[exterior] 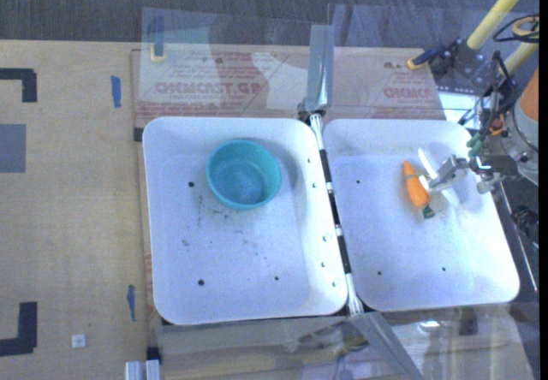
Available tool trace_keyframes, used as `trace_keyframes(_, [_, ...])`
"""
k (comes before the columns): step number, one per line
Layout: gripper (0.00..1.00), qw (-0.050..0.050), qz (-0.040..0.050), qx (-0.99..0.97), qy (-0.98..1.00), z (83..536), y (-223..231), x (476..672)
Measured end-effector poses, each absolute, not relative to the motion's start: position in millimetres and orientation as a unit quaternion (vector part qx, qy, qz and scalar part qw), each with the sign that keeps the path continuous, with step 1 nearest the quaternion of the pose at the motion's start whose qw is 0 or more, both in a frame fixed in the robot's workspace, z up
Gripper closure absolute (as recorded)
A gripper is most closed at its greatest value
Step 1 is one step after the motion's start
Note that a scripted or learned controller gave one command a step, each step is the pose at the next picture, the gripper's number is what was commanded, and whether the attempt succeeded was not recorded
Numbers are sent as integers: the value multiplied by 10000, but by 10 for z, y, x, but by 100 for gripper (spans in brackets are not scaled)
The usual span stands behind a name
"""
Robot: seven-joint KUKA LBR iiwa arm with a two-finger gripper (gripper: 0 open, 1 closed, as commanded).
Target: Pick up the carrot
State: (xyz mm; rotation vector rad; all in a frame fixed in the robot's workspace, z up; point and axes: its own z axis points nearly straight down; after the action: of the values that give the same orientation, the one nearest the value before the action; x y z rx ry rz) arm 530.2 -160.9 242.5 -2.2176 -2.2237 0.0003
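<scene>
- You have two white bins side by side on the bench [77, 198]: the left bin [171, 284] and the right bin [479, 284], their inner walls touching along the middle
- The carrot [415, 187] lies on the floor of the right bin, in its far half, roughly midway between the bin's left and right walls; its orange body runs lengthwise from far to near, with the green end toward the near edge
- The gripper [438, 179] reaches in over the right bin's right wall and sits just beside the carrot on its right, low over the floor
- Whether its pincer is spread or pressed together, you cannot tell from this angle
- In the left bin, a blue bowl [244, 174] stands upright near the far wall, about centred between the side walls
</scene>
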Motion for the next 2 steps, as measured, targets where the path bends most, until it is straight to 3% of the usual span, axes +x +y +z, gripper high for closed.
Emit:
trace_keyframes(1, [0, -42, -23, -7350, -6780, 1071, -1735, 5758])
trace_keyframes(2, [0, 11, 59, -7586, -6515, 987, -1968, 6301])
